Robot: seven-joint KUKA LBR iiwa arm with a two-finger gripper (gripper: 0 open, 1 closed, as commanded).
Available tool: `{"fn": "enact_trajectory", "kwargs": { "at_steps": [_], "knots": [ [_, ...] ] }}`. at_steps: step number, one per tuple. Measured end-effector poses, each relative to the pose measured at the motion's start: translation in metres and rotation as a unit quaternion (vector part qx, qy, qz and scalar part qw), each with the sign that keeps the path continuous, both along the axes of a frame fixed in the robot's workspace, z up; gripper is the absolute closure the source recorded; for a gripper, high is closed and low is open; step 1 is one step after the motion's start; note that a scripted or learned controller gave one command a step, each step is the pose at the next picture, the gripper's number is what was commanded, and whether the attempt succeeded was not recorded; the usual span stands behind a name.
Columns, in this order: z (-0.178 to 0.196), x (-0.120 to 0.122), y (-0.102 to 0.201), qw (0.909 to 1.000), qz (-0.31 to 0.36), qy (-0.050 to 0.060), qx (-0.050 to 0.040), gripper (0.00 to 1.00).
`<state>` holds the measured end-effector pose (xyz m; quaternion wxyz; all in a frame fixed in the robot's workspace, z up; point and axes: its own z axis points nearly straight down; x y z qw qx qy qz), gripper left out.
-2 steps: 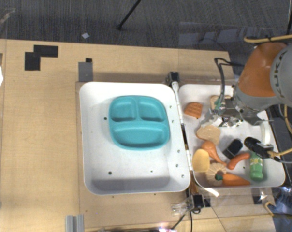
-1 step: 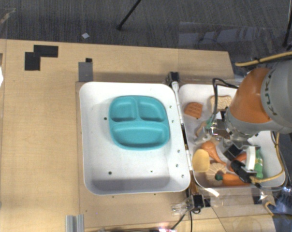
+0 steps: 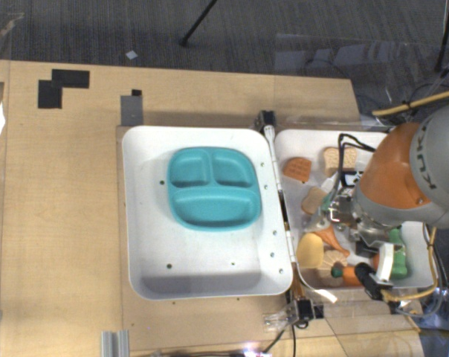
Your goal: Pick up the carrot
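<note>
The gripper hung low over the right bin, its fingers buried among the play food; whether they were spread or closed, or had anything between them, could not be told from this angle. The carrot lay on the bin floor just beside the gripper, its orange body slanting down toward the bin's near edge. A pale yellow rounded piece sat touching the carrot on its left. Farther back in the same bin were a reddish-brown piece, a tan slice and a beige lump. A green item showed under the wrist, near the bin's right side. The arm, grey with its orange band, reached in from the right and covered much of that bin. In the left bin, a teal divided plate lay flat near the middle. Both bins rested on the wooden bench.
</note>
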<state>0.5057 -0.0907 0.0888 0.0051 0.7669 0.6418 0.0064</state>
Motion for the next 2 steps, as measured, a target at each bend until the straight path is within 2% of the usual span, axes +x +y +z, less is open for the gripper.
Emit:
{"fn": "enact_trajectory", "kwargs": {
  "at_steps": [1, 2],
  "knots": [
    [0.012, 0.003, 0.001, 1.0, 0.002, -0.004, 0.0001, 1.0],
    [0.098, -0.005, 0.052, 0.9999, 0.017, 0.004, 0.0007, 1.0]
  ]
}}
